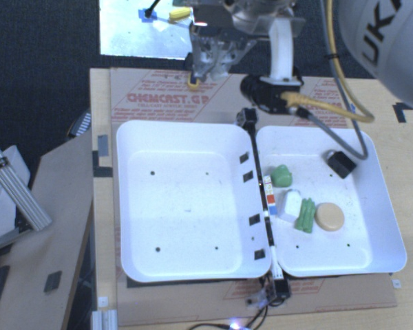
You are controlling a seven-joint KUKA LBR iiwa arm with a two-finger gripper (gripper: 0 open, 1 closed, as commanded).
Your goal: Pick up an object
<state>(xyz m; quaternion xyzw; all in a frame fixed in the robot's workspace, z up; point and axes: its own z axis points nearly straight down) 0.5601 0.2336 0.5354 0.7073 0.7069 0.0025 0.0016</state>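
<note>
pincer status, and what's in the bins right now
Pincer up behind the left bin, nothing seen in it. Green piece, white block, green strip, tan disc, black block in right bin. Nothing blocking.

Bright, even light (slightly soft).

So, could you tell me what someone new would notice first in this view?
Probably the cluster in the right bin: a green round object, a white block, a green ridged piece and a tan disc, with a black block set apart. Next, the gripper poised beyond both bins, above the cardboard sheet.
</note>
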